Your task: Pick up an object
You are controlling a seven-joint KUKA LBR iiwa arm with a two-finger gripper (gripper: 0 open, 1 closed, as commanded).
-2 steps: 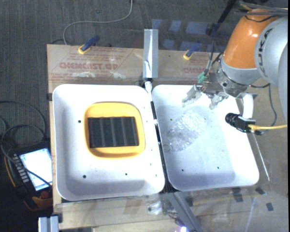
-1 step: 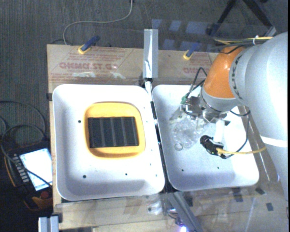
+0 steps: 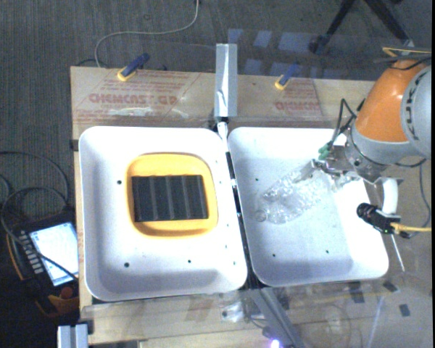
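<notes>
A clear, crumpled plastic bottle (image 3: 290,196) lies slantwise in the right bin (image 3: 312,263), its upper end pointing to the right. My gripper (image 3: 331,165) is low over the bin's right side, right at that upper end of the bottle. The grey wrist and the orange band (image 3: 388,107) above it hide the gripper's tip. In the left bin (image 3: 101,252) rests a yellow-orange rounded tray with a black ribbed insert (image 3: 170,196).
The two white bins sit side by side on a wooden board, with a metal post (image 3: 225,78) at the back between them. A black cable fitting (image 3: 373,216) hangs by the right bin's right wall. A tablet (image 3: 47,249) lies on the floor at left.
</notes>
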